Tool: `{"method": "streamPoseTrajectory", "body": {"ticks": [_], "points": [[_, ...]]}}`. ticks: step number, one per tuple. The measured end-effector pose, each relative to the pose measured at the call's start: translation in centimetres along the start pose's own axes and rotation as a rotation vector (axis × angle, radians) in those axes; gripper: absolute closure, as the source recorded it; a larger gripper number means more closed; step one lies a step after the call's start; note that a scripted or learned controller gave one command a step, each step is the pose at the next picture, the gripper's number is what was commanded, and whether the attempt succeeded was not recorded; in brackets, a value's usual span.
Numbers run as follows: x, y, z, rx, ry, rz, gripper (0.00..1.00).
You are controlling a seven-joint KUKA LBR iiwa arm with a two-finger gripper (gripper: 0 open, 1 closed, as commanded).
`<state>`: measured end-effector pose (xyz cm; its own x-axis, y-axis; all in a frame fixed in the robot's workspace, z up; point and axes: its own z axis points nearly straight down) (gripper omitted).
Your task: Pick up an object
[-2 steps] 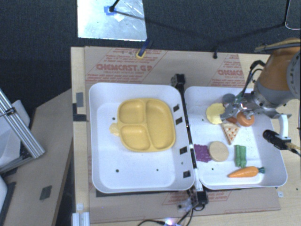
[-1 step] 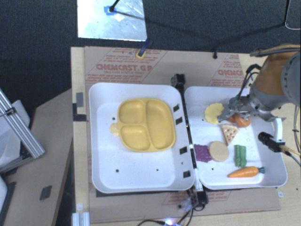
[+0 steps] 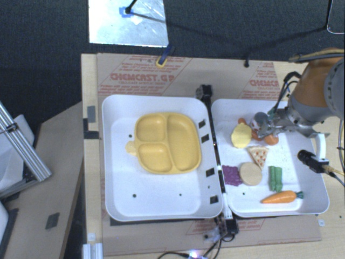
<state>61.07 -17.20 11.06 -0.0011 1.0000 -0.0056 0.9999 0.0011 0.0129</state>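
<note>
Reached in from 3 o'clock over the right bin [image 3: 318,198], with the gripper [image 3: 262,127] low at that bin's 11 o'clock corner, just beside a yellow lemon-like toy [image 3: 241,136] and an orange-red piece [image 3: 271,140]. Could not tell how wide the gripper stood or whether anything was caught in it. Judged as the approach stage: nothing seen lifted, so grasp and raise left to do. Lay toward 6 o'clock: pizza slice [image 3: 259,156], round tan cookie [image 3: 250,174], purple piece [image 3: 232,175], green pods [image 3: 275,178], carrot [image 3: 280,197]. Sat in the left bin [image 3: 116,193]: a yellow divided plate [image 3: 164,143]. Read "CHEMCAST GP" in red on the board [image 3: 140,75] at 12 o'clock.
</note>
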Motion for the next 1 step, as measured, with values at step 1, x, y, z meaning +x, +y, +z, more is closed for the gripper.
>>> {"method": "streamPoseTrajectory", "body": {"ticks": [1], "points": [[0.23, 1.00, -4.71, 0.009, 0.005, -0.003, 1.00]]}}
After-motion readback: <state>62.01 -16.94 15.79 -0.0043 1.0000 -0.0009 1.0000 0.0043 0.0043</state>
